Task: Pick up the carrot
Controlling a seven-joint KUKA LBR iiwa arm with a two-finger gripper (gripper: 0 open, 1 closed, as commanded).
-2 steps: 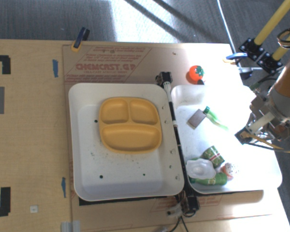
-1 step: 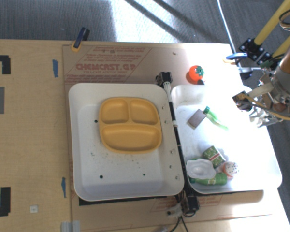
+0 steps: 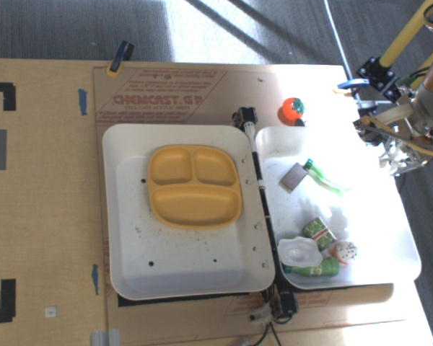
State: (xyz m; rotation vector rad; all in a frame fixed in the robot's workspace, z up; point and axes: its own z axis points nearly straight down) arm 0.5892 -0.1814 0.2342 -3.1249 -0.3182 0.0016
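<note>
The bench [image 3: 43,193] spreads out to the left of the gripper [image 3: 403,157], which hangs at the outer right side of the right bin [image 3: 390,215], above its rim. Whether the gripper is wide or narrow cannot be told from this view. The left bin [image 3: 123,265] lies well away from it and holds a yellow divided plate [image 3: 195,186]. The carrot [image 3: 291,110], a small orange thing with a green top, sits on the bench just beyond the right bin's far edge, apart from the gripper. A grey block [image 3: 293,177] and a green piece [image 3: 323,179] lie nearer it, inside that bin.
</note>
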